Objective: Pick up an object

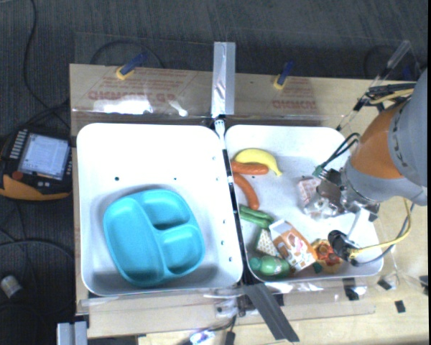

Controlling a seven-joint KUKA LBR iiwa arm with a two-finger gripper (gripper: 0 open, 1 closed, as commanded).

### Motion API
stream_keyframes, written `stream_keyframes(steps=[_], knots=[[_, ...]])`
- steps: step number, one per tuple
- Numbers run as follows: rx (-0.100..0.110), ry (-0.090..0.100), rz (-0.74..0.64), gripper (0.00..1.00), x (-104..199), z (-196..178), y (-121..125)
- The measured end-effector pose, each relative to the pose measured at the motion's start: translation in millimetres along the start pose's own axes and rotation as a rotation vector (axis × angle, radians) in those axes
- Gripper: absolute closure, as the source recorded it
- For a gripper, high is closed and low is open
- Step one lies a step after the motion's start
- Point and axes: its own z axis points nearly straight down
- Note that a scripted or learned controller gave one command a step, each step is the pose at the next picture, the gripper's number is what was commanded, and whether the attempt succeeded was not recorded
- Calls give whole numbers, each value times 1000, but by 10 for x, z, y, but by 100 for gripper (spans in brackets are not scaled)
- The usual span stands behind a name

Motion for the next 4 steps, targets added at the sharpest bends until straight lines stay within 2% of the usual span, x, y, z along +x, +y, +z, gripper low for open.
stream_keyframes(steps=[1,2,3,4], knots=[[9,-10,49,100,-356,-755,139],[9,-10,49,0,-355,-755,139],[0,-4,-94,0,122,106,382],[0,-6,-96,100,126,14,384]])
